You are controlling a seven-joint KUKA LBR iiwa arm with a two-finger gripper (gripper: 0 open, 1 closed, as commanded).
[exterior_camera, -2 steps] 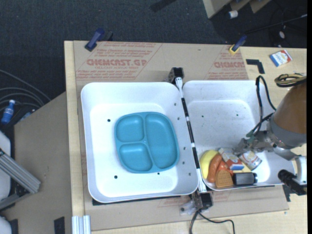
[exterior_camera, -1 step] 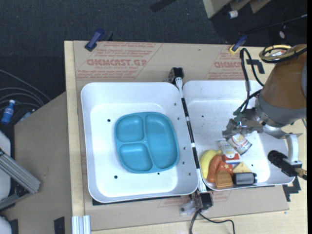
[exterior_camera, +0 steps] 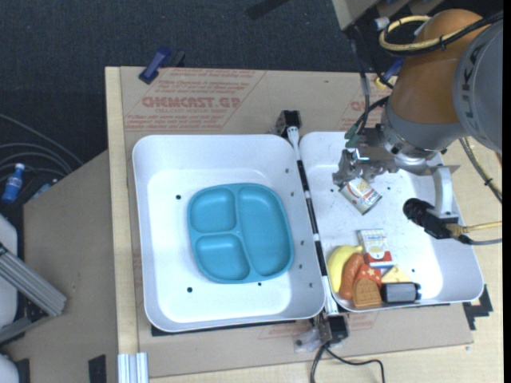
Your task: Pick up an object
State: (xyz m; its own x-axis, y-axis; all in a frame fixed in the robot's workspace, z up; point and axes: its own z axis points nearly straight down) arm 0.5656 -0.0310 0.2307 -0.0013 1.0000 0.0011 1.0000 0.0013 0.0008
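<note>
arm [exterior_camera: 447, 70] cropped by right edge

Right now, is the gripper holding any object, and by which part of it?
It cannot be told. The gripper is low over a small carton in the right bin, touching or nearly so, but no object shows between its fingers.

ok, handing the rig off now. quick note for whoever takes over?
Gripper: low in the right bin, right above a small tilted carton; whether it grips the carton cannot be told from this angle.
Things: a pile sits at the right bin's near-left corner: yellow banana, brown toy, small white box, black block. The blue divided plate lies in the left bin.
Done: arm is down at the carton.
Left: confirm a grasp, then lift an object out.
</note>
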